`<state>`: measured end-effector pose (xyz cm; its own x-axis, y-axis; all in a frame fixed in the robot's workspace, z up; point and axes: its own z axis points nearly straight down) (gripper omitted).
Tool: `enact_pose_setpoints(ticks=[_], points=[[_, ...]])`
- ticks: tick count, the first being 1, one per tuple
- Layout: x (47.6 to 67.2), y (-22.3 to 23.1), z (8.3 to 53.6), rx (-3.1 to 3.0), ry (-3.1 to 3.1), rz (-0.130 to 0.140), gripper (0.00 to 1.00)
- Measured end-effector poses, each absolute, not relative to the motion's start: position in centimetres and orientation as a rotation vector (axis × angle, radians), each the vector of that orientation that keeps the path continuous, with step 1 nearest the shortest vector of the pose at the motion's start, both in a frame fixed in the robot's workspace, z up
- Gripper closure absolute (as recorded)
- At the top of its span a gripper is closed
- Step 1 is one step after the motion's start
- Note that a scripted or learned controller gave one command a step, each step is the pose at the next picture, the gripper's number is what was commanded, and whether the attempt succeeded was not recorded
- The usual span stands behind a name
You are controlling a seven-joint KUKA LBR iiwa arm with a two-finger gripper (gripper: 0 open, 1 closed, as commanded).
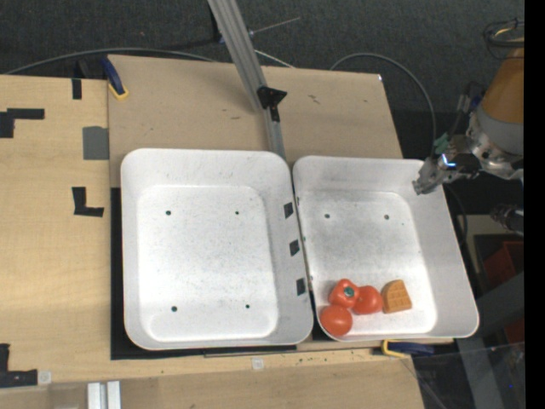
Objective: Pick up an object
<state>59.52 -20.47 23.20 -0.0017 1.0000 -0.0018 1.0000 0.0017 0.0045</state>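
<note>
Several small objects lie in the front of the right bin [430, 228]: a red tomato-like piece [335, 319] against the front wall, a red piece with a green top [344, 293], a red lump [367, 300] beside it, and an orange waffle-like block [396, 296]. My gripper [428, 180] hangs over the bin's far right rim, well away from these objects. Nothing shows between its fingers.
The left bin [136, 228] sits beside the right one, with black clips along the seam between them. A metal pole [243, 49] slants in from the top behind the bins. The wooden bench surrounds both bins, and cables run at the back.
</note>
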Motion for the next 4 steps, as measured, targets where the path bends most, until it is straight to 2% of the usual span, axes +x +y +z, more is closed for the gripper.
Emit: enact_pose_setpoints(ticks=[3,4], points=[[63.0,-4.1,23.2,2.215,2.230,0.002,1.00],[63.4,2.2,22.9,2.214,2.232,0.000,1.00]])
